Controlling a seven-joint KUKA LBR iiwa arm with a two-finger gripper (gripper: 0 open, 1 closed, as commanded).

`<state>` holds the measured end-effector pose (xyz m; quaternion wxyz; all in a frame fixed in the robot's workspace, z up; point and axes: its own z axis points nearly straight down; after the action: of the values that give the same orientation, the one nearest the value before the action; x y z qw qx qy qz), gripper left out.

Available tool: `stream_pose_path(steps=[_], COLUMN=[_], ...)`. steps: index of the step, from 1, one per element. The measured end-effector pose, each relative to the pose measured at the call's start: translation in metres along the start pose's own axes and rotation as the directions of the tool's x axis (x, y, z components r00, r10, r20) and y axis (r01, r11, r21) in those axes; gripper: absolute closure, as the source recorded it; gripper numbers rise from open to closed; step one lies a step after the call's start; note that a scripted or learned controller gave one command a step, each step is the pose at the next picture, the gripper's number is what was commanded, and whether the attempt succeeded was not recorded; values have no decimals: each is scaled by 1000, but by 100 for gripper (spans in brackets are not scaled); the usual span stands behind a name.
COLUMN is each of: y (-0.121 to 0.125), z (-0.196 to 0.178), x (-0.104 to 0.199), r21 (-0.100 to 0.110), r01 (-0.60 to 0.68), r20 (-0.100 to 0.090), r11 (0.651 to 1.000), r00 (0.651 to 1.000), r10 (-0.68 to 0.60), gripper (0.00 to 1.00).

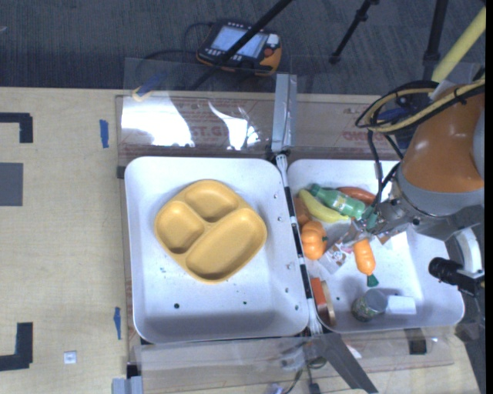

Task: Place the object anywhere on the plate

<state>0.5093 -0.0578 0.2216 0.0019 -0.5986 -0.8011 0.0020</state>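
On the bench, left bin [146, 308] holds a yellow plate [210, 229]; right bin [443, 304], toy food.

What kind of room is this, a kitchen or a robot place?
Probably a robot lab, not a kitchen. A robot arm reaches over two white bins on a wooden bench, with toy food in one and a yellow plate in the other. Tripod legs and cables stand behind.

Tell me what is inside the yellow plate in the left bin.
The yellow plate lies in the left bin. Its three compartments show bare yellow surface, with no item in them. The bin floor under the plate is covered and cannot be seen.
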Motion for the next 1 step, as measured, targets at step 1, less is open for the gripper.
stream_pose_path(steps=[1], y=[85], z=[32], x=[65], r21=[-3], r01=[128], r20=[2], r11=[992], r00=[992], r10=[-128], gripper=[100])
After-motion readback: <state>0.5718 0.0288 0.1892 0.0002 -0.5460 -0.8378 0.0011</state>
